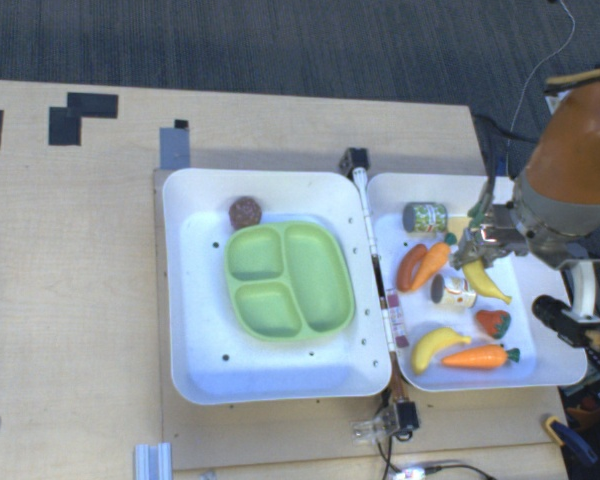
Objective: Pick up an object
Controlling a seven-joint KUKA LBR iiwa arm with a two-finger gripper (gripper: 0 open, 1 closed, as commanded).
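The right bin [555,373], at the frame's right, is holding the toy food: a green-labelled can [425,217] near its upper edge, two orange carrots [421,265] lying crossed left of centre, a small bottle [454,291] beside them, a yellow banana [486,282] just right of that, a red strawberry [493,322] below, and another banana [436,344] touching a third carrot [480,357] along the lower edge. The claw [479,239] is hanging over the upper middle of this bin, just above the bottle and the nearer banana; whether it is released or clenched I cannot tell, since the arm's grey and orange bulk [580,158] is covering much of it.

The left bin [195,298] is carrying a green divided plate [290,279] and a small brown round thing [245,210] at its upper left. Both bins are sitting on a pale wooden worktop [70,288], with dark grey carpet [280,28] running across the top of the frame. Black patches [80,116] are marking the worktop's upper left.
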